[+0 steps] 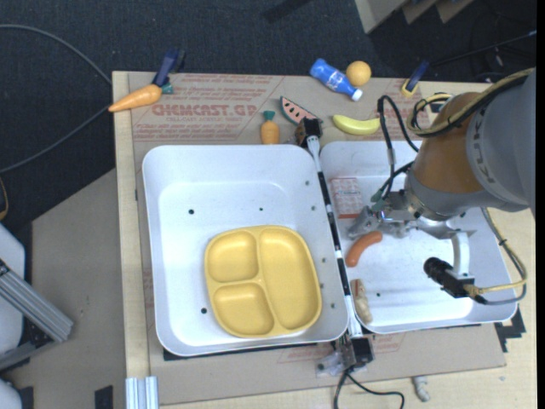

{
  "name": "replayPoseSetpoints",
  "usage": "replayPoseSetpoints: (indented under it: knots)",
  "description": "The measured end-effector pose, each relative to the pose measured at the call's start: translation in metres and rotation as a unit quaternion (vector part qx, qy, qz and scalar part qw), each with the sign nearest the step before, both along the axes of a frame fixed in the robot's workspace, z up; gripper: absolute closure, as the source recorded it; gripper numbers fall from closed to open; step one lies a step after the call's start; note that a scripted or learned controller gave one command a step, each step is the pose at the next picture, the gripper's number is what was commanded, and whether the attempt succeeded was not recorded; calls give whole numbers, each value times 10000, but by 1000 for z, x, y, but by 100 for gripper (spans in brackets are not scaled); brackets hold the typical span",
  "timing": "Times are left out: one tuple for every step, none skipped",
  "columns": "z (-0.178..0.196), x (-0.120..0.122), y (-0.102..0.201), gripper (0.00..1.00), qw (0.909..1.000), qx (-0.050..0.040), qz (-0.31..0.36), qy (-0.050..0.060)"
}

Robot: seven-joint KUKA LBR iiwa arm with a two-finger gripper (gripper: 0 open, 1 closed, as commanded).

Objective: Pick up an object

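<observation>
Plate [261,279] in left bin [170,186]; sausage [364,246] in right bin [485,309].

Faded red print runs along the back edge of the cardboard sheet [213,107] under the bins; its large line seems to read "CHEMCAST GP", and the smaller lines are too faint to read. A red-printed label [347,196] lies near the left wall of the right bin [477,309], its wording too small to make out.

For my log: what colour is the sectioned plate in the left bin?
Yellow; the three-compartment plastic plate shows clearly in the camera view.

Two white bins [170,194], one yellow tray [260,279], one banana [356,124], one bottle [335,79], two carrots [136,99].
</observation>
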State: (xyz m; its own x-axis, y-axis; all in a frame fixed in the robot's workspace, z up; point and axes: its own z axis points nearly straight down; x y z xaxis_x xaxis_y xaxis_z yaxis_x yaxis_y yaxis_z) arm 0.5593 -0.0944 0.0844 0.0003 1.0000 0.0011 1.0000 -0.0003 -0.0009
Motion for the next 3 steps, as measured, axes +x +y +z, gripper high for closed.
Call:
replayPoseSetpoints:
  knots:
    - [0,2,2,0,10000,-5,0,-9]
    - [0,-3,1,0,10000,-1,0,5]
    - [0,1,2,0,10000,-6,0,-8]
